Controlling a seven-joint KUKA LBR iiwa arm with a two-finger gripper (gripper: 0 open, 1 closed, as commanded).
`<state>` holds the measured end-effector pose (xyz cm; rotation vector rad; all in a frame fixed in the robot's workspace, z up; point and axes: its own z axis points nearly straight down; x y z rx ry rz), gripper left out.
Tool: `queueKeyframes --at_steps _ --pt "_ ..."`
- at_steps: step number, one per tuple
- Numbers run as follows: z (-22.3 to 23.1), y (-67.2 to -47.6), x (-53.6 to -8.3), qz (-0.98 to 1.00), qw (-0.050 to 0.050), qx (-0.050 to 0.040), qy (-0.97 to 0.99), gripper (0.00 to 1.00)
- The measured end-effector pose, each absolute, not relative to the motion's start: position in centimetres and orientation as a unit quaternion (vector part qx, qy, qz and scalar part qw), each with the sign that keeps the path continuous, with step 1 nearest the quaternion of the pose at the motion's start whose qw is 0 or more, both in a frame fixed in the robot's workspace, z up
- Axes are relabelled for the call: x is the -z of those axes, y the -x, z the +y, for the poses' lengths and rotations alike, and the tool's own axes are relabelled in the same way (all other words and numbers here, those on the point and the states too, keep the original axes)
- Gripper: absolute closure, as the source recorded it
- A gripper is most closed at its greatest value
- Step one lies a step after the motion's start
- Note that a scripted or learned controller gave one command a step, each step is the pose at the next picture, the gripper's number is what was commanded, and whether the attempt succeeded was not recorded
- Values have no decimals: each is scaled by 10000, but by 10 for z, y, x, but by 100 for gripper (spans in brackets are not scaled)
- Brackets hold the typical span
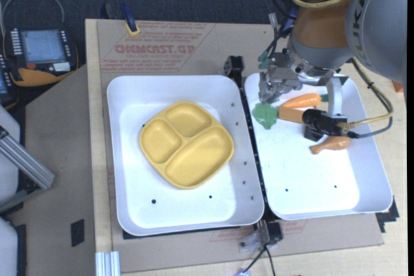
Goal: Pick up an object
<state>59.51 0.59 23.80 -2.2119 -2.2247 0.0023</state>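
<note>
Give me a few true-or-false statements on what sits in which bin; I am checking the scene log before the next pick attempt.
1. The yellow divided plate lies in the left bin. True.
2. The plate has five compartments. False: it shows three.
3. The toy carrot, with its green top toward the left bin, lies in the right bin. True.
4. The pincer hangs over the left bin. False: it is over the far left part of the right bin, close above the carrot's green end.
5. The orange drumstick-shaped toy lies on the yellow plate. False: it lies in the right bin, nearer the camera than the carrot.
</note>
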Motion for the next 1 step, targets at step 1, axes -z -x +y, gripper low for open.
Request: queueKeyframes --at_steps 1 --pt "54 -592 -224 -7086 22 -12 7056 100"
